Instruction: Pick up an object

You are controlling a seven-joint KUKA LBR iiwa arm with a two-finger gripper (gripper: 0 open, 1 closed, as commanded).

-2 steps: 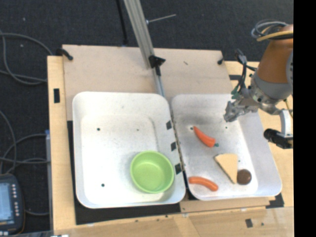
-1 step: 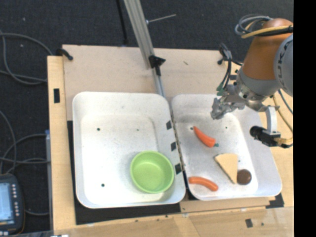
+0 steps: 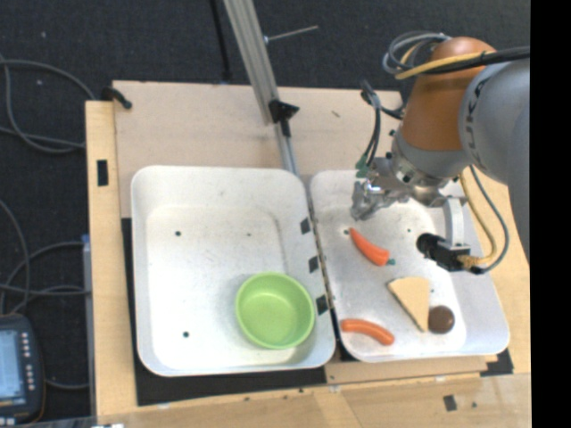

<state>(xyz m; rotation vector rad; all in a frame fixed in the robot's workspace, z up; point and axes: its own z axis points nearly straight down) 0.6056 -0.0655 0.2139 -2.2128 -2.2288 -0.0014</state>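
Lying diagonally, carrot [image 3: 369, 247] (green tip lower right), end effector [image 3: 364, 200] above, grip unclear

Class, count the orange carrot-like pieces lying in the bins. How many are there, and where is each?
2. One carrot lies in the right bin, just below the claw. The other carrot lies by that bin's near rim. The arm may hide more.

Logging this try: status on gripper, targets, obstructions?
Gripper over right bin, far end, nothing between fingers. Nearest target: carrot, just below it. Second carrot, cheese wedge, brown ball near front rim. Carrot unobstructed.
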